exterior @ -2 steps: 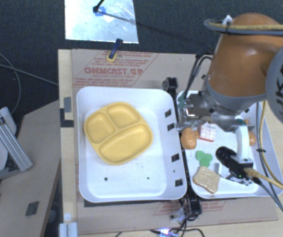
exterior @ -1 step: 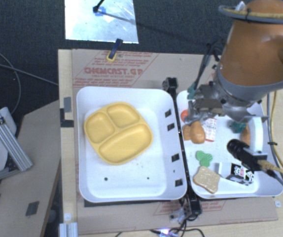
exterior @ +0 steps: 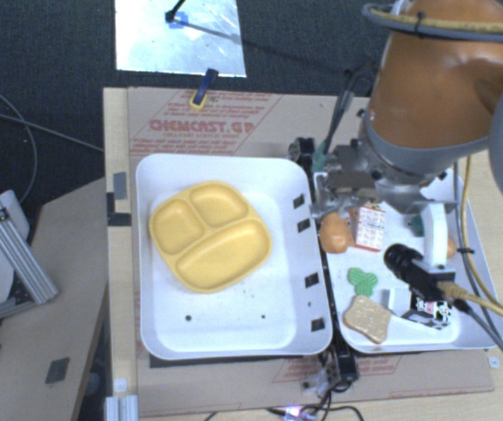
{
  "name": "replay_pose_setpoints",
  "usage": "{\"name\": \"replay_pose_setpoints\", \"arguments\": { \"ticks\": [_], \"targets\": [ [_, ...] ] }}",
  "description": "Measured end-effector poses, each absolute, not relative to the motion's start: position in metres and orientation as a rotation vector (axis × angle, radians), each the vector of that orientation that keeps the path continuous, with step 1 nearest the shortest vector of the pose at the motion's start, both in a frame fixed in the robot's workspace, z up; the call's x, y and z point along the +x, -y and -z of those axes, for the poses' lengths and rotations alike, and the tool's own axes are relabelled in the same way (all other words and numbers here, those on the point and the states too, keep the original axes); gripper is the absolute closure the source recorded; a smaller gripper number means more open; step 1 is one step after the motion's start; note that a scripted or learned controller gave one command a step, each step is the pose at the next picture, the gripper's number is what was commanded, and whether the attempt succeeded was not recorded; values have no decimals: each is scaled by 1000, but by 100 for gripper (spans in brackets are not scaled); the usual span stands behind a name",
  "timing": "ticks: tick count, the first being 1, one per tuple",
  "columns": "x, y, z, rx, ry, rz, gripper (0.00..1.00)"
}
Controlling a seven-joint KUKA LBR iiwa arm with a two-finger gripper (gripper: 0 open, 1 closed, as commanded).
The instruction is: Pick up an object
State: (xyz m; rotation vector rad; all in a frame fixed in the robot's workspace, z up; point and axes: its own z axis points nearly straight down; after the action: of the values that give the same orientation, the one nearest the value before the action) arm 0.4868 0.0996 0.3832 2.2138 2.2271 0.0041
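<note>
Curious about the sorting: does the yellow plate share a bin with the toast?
No, the yellow plate lies in the left bin, the toast in the right bin.

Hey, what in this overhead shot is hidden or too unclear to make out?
1. Camera view: the arm covers the far part of the right bin, so whatever lies there is hidden.
2. Camera view: the print on the red and white packet is too small to read.
3. Camera view: the green piece is too small and blurred to identify.
</note>
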Motion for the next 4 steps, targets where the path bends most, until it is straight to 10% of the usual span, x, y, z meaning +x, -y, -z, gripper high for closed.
{"name": "replay_pose_setpoints", "arguments": {
  "ticks": [1,2,3,4],
  "targets": [
    [487,-98,-383,2215,-2226,-3,0],
    [488,-99,-394,2207,-2230,-7,100],
    [487,-127,-389,2215,-2227,-3,100],
    [487,-125,-389,2216,-2225,-3,0]
  ]
}}
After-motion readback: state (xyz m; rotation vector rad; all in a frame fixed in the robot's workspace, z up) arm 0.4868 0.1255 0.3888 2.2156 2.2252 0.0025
